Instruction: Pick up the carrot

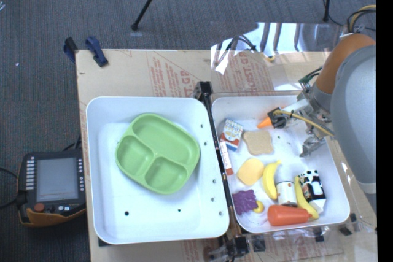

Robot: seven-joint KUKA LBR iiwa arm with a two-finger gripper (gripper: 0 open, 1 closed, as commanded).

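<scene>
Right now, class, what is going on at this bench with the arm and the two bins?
A grey robot arm reaches in from the right over the right bin, which holds toy food. Its gripper sits near the bin's upper part, right beside a small orange piece. The larger carrot lies at the bin's near edge, next to a banana and grapes, well apart from the gripper. The left bin holds a green divided plate.

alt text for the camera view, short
A grey arm reaches from the right into the right bin of toy food, its gripper by a small orange piece; a carrot lies at the front edge. The left bin holds a green plate.
</scene>
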